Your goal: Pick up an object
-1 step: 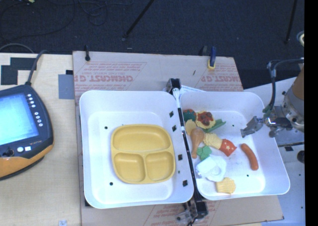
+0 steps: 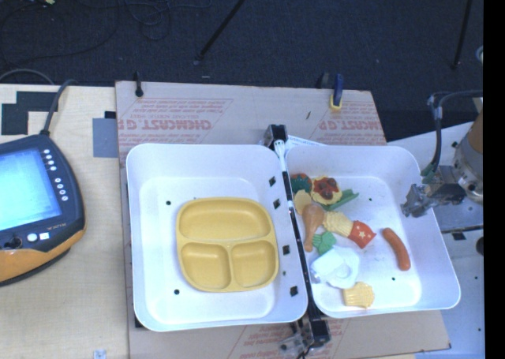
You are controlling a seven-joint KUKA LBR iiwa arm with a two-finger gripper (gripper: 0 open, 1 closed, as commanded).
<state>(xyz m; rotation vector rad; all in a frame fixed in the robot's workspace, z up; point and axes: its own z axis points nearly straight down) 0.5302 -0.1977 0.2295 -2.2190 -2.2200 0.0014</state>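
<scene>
The right bin (image 2: 426, 290) holds several toy foods. An orange sausage (image 2: 396, 248) lies alone towards the right, with a red piece bearing a star (image 2: 361, 233) and a yellow corn cob (image 2: 339, 223) to its left. A drumstick (image 2: 313, 219), a round red-and-yellow piece (image 2: 325, 189), a white fried egg (image 2: 338, 269) and a yellow waffle (image 2: 359, 295) lie near the divider. My gripper (image 2: 416, 201) hangs at the bin's right wall, up and to the right of the sausage, apart from every toy.
In the left bin (image 2: 150, 192) rests a yellow divided plate (image 2: 227, 241). A tablet pendant (image 2: 35, 200) lies on the bench at the far left. Black clips line the seam between the bins. The arm's cables stand at the right edge.
</scene>
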